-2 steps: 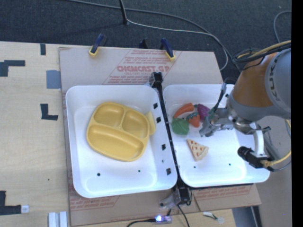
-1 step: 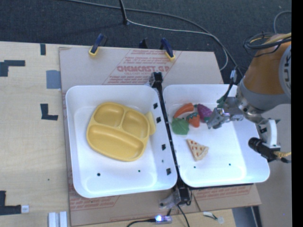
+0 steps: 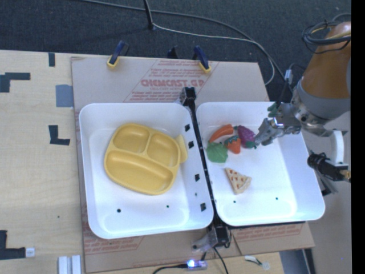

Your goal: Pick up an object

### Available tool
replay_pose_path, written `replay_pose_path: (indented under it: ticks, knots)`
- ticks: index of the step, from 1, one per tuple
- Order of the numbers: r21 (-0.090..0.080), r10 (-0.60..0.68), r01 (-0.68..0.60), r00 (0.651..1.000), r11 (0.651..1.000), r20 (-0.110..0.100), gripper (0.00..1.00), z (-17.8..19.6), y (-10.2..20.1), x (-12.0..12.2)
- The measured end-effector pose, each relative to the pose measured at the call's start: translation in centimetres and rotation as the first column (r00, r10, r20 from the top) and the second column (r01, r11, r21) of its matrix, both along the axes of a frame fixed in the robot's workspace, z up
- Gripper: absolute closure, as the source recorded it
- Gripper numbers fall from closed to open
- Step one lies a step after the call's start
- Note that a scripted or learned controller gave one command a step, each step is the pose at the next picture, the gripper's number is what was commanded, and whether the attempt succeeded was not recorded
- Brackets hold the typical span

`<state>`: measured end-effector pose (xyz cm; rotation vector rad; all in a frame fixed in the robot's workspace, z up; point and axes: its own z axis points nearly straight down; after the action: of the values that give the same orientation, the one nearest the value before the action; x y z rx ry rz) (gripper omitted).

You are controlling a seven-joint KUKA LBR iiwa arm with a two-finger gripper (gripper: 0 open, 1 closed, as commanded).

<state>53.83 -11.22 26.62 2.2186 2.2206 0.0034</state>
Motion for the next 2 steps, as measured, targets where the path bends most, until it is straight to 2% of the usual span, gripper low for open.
replay_pose_path:
  ticks: [1,2]
  knots:
    - [0.001,0.004,-0.004,1.0,1.0,-0.005,1.0,-1.7,5.4,-0.5]
    - [0.001,0.004,-0.004,1.0,1.0,-0.004,1.0,-1.2,10.2,-1.5]
